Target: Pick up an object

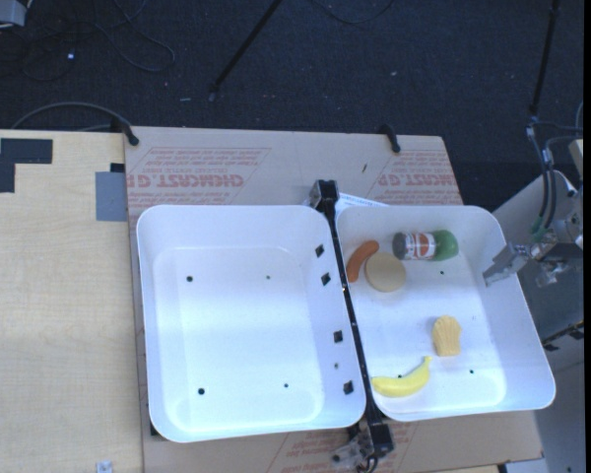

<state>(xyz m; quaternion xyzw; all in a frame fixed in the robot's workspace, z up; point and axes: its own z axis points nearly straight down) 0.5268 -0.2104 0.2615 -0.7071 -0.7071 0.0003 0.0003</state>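
Note:
The right bin (517, 363) holds several toy foods. An orange-red sausage (361, 258) lies near the divider, touching a round tan disc (385, 274). A green bottle with a red label (426, 245) lies on its side at the back. A yellow corn piece (446, 335) sits toward the front right, and a banana (402, 380) lies at the front. My gripper (500, 264) hovers at the right rim of this bin, apart from every object and with nothing visibly in it.
The left bin (158, 294) lies beside the right one, with a black clip strip (337, 304) between them. Both rest on a cardboard sheet (276, 166). A wooden bench top (49, 304) extends to the left. Arm parts and cables (557, 225) stand at the right.

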